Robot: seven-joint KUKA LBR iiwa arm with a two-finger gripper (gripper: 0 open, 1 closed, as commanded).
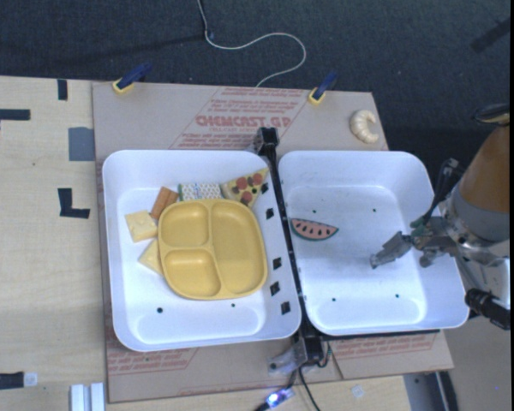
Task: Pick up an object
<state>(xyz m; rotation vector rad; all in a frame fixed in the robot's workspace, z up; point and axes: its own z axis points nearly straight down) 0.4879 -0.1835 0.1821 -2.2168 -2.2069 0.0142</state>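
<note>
A watermelon slice (313,229) lies flat in the right bin (360,311), near its left wall. My gripper (404,257) hovers low over the right part of that bin, well to the right of the slice. It is open, with nothing between its fingers (385,253). In the left bin (197,328) a yellow divided plate (212,248) sits in the middle. Around the plate's upper left lie cheese pieces (140,226), a brown cracker (163,201) and a pizza slice (247,185).
A croissant-shaped toy (366,125) rests on the cardboard behind the right bin. Blue and yellow clamps (131,78) hold the cardboard's back edge. A black divider (278,229) runs between the bins. A white cable (257,45) loops across the dark floor behind.
</note>
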